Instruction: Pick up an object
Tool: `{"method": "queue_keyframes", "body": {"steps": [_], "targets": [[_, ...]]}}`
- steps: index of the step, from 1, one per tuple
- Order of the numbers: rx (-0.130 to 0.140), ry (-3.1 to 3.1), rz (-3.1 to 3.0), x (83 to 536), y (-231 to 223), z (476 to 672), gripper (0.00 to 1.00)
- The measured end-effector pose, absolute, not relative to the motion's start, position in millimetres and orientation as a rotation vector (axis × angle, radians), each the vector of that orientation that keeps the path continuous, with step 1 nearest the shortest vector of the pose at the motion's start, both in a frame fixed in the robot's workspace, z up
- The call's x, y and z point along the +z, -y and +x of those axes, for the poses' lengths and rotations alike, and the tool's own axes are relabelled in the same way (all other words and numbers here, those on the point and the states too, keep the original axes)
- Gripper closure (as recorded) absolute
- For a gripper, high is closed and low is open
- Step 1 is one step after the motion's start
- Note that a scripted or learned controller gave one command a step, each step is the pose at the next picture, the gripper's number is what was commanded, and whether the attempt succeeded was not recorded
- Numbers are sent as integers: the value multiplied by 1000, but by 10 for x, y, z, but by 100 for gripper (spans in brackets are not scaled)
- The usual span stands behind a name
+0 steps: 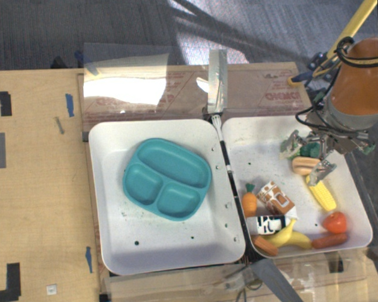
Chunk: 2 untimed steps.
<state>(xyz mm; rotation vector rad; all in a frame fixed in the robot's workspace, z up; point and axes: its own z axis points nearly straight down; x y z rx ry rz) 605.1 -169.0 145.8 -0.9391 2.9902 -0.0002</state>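
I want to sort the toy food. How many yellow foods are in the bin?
2: a corn cob near the right bin's right side, and a banana at its front edge. The gripper may hide others.

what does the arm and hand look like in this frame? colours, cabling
The arm shows as a wide orange band at the view's right edge. Black cables loop around it, with a yellow strip running up to the corner. Below, the hand is small, grey metal with a green part, hanging over the right bin.
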Motion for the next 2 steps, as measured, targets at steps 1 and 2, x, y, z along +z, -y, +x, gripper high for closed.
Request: {"method": "queue_keyframes", "body": {"steps": [1, 2], "targets": [[11, -2944, -1061, 946, 2075, 5780, 0], [-7, -2919, -1131, 898, 1262, 5057, 0]]}}
